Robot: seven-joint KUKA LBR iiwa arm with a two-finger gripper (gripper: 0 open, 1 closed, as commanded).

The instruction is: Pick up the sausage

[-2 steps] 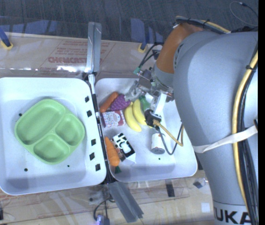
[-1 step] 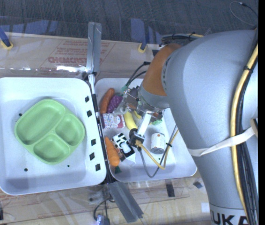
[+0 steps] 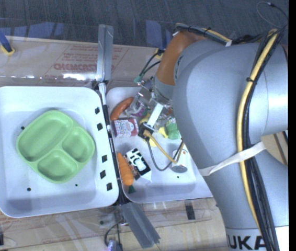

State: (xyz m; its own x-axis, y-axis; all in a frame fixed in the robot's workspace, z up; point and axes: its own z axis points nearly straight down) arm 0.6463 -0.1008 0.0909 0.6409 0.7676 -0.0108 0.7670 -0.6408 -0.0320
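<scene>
Camera view leaves much of the right bin (image 3: pixel 187 179) buried under the big grey arm (image 3: pixel 226 114), so the clutter there is hard to sort out. The pincer (image 3: pixel 147 104) sits low among it, and I cannot tell how it stands. The sausage (image 3: pixel 122 109) lies at the bin's far left corner, just beside the pincer. A carrot (image 3: pixel 125 170) rests near the dividing wall. Over in the left bin (image 3: pixel 12 192) sits a green divided plate (image 3: pixel 56 146). Both bins rest on a pale counter (image 3: pixel 48 59), dark floor beyond.
</scene>
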